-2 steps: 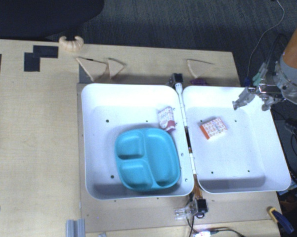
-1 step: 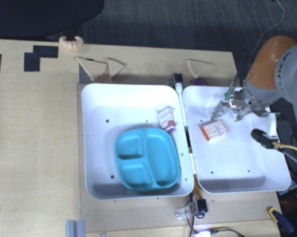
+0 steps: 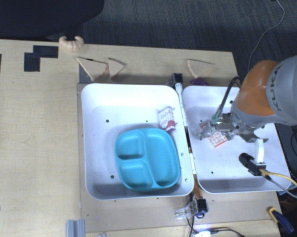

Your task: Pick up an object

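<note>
Two shallow white plastic bins (image 3: 91, 132) sit side by side on the bench. The left bin holds one turquoise three-compartment plastic tray (image 3: 147, 158) and one small red-and-white packet (image 3: 166, 118); the right bin (image 3: 272, 154) holds one small red-and-white card (image 3: 218, 139).

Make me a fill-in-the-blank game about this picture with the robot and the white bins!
1. The divided tray is colored ____.
2. The tray lies in the ____ bin of the two.
3. The small red-and-white packet in the left bin sits ____ the tray, not on it.
4. The tool hovers over the ____ bin.

Missing words: blue; left; beside; right
</note>
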`<state>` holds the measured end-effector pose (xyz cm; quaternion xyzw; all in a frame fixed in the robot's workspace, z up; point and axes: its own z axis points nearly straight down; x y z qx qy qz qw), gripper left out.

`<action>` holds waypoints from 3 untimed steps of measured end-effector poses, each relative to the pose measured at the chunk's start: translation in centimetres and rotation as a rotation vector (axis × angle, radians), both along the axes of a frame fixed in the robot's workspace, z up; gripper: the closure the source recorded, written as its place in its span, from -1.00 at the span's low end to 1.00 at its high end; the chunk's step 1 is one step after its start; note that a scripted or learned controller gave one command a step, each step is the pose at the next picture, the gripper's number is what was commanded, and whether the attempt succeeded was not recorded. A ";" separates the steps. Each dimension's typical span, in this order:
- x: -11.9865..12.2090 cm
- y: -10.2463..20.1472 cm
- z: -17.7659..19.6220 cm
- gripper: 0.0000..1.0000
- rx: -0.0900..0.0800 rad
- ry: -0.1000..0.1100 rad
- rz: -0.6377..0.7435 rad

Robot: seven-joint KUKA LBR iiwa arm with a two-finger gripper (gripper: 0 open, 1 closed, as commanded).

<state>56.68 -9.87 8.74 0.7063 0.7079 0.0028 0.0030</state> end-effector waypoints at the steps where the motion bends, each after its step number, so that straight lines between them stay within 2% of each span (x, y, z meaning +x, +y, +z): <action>1: 0.2 0.0 1.2 1.00 -0.001 -0.006 0.000; 2: -6.0 5.5 9.8 1.00 0.001 0.005 0.002; 3: -2.2 7.3 10.5 1.00 0.001 0.005 0.003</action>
